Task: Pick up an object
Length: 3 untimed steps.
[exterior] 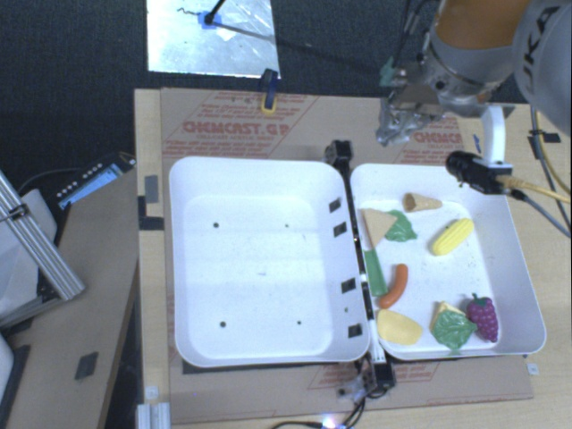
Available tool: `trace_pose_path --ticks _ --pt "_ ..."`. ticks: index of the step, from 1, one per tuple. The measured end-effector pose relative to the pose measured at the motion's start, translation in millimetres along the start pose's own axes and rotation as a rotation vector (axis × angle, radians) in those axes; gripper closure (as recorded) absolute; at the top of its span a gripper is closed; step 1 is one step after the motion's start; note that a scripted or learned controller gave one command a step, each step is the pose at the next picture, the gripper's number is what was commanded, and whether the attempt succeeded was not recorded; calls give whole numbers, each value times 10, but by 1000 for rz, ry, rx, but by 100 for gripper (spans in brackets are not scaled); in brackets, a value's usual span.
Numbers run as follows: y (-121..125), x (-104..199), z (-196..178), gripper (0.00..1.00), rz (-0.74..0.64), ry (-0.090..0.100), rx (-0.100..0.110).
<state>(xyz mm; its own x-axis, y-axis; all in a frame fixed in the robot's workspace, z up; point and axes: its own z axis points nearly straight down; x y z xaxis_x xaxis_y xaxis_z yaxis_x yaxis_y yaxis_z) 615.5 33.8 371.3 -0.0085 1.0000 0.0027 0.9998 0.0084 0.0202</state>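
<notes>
Yellow corn (pixel 451 236) lies below the gripper (pixel 396 134), whose opening I cannot tell; crowded toys may spoil a grab.

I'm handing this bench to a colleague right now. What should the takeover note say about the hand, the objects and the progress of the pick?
Hand: raised above the far edge of the right bin, near the cardboard; nothing visible in it, and I cannot tell whether it is open or shut.
Objects: all in the right bin. Corn cob, cone-shaped piece, tan wedge with a green leaf, orange carrot-like piece, yellow piece, green lettuce-like piece, purple grapes.
Left bin: beside it.
Done: no object lifted yet.
Left: choose one, descend, grasp, lift.
</notes>
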Motion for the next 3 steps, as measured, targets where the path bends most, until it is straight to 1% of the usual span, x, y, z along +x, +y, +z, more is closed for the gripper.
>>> trace_pose_path --ticks 1,2,3 --pt "559 123 -203 100 2 -3 11" --pt "546 111 -572 100 3 -3 14" --pt "552 176 -898 100 3 -3 15"
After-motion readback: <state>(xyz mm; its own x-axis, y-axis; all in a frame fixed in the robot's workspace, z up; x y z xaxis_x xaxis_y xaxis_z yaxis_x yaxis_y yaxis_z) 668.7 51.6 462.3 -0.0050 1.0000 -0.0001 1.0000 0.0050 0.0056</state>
